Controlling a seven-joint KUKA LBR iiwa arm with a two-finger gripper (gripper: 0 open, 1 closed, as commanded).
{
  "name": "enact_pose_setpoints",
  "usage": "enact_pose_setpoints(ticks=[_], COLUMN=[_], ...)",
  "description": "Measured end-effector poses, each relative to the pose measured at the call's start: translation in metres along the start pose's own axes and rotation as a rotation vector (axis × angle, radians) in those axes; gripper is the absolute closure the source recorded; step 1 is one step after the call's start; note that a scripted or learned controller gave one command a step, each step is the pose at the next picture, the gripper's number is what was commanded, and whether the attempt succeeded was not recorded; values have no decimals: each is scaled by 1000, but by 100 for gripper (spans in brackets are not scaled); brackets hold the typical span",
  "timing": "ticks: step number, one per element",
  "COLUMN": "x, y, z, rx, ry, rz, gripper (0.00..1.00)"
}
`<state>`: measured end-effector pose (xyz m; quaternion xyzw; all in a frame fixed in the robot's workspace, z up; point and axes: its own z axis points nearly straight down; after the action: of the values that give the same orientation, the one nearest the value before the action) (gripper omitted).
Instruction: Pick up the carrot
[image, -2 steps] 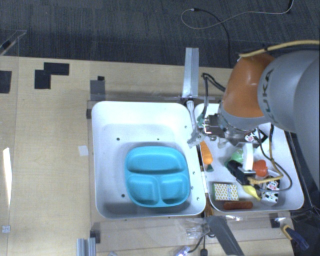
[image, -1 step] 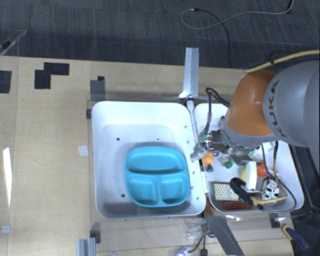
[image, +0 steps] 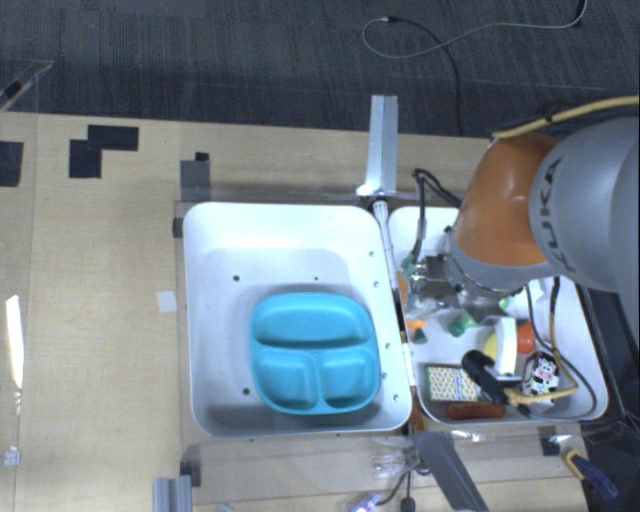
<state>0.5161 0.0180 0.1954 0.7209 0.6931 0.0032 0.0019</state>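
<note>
While the arm (image: 560, 200) hangs low over the right bin (image: 590, 385), you cannot tell how the jaws stand: the orange-banded wrist covers the gripper (image: 440, 290) from above, and nothing is seen between them. Judged from this, the step in hand is the descent onto the carrot, and you have no confirmed grasp. The carrot (image: 404, 297) appears as a thin orange sliver just to the left of the gripper, pressed close against the wall shared with the left bin (image: 215, 330); most of it is hidden, so its length and lie are uncertain. You should approach with the jaws across its narrow width and keep clear of that wall, which leaves little room on the far side. Small green pieces (image: 458, 324) lie just below the gripper and could be caught instead. The blue divided tray (image: 315, 352) sits well apart and plays no part.
</note>
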Motion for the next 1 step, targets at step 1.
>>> enact_pose_setpoints(ticks=[1], x=[46], y=[-29], z=[-51], rx=[0], ry=[0], rz=[-312], gripper=[100])
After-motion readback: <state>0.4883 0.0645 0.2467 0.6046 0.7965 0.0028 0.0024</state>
